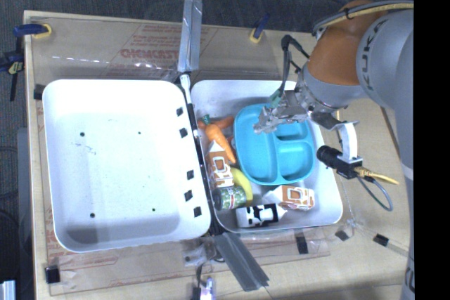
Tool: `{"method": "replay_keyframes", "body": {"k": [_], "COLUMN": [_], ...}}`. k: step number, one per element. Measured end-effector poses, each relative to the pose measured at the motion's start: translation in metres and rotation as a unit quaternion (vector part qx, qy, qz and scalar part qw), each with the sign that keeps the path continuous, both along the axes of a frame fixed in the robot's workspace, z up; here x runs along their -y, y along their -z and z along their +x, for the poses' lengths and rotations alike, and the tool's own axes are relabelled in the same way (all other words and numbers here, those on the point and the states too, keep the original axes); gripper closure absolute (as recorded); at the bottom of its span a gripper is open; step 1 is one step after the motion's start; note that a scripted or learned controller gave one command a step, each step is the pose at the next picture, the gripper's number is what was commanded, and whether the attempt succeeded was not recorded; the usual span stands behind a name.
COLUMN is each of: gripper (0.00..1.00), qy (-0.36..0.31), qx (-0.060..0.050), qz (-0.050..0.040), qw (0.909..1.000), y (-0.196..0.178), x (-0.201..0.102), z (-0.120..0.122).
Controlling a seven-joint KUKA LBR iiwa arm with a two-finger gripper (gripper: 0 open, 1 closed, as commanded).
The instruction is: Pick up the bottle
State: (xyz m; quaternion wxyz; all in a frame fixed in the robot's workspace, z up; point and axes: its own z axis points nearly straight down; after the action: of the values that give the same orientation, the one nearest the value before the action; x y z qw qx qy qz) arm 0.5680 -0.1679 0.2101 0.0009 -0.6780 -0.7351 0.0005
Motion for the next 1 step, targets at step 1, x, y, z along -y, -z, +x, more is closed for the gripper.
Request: {"method": "replay_keyframes", "body": {"k": [1], "gripper": [0.0], "qy": [0.0], "qx": [0.0], "qz": [0.0], "qw": [1.0], "y": [0.0003], "x": [0.0001], "z": [-0.0001]}}
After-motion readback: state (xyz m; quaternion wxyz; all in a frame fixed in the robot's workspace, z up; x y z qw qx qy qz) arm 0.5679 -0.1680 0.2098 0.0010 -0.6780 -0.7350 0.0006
